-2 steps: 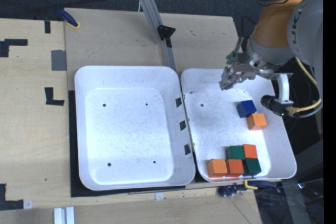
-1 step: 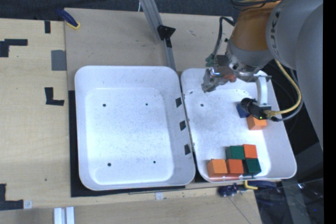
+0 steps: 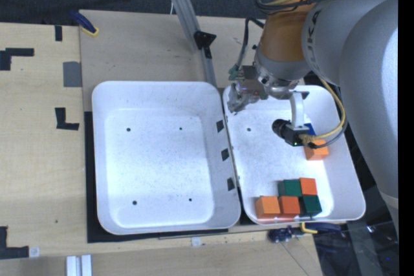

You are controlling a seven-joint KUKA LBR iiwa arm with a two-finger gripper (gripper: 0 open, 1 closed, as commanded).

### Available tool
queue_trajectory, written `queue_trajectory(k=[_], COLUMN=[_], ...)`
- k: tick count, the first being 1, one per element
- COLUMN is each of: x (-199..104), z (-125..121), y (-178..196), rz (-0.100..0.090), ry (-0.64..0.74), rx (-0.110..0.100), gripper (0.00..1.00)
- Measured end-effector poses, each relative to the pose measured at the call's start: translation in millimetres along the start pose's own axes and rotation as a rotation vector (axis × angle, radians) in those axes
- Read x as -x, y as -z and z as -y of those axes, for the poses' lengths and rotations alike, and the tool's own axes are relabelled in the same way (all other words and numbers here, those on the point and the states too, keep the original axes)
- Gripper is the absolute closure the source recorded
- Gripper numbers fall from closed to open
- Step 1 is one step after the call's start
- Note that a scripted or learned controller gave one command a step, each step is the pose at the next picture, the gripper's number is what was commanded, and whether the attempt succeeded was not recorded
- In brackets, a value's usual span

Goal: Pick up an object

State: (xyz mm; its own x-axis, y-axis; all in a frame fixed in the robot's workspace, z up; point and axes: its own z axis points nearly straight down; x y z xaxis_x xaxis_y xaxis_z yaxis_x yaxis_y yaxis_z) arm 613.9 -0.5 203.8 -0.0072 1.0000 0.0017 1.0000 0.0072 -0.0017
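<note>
The gripper [image 3: 240, 99] hangs over the far left corner of the right bin [image 3: 259, 139], close to the rim shared with the left bin [image 3: 155, 158]. Nothing shows between its fingers. Several blocks lie in the right bin: an orange block [image 3: 267, 205], a second orange block [image 3: 290, 205], a third orange block [image 3: 308, 186], a green block [image 3: 291, 187] and a dark green block [image 3: 311, 204] clustered at the near edge. One more orange block [image 3: 316, 150] lies at the right side beside a small blue piece [image 3: 307, 130].
A slanted metal bar [image 3: 184, 10] runs from the top down to the bins' far edge. The big grey arm [image 3: 362, 55] covers the right side. Black tape marks sit on the wooden bench [image 3: 39, 139] at left.
</note>
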Motion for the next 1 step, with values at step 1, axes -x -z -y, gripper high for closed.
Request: queue_trajectory(k=[1], x=[-60.1], z=[-0.5], y=[18.0], rz=[-0.001], ry=[0.001], rx=[0.002], gripper=[1.00])
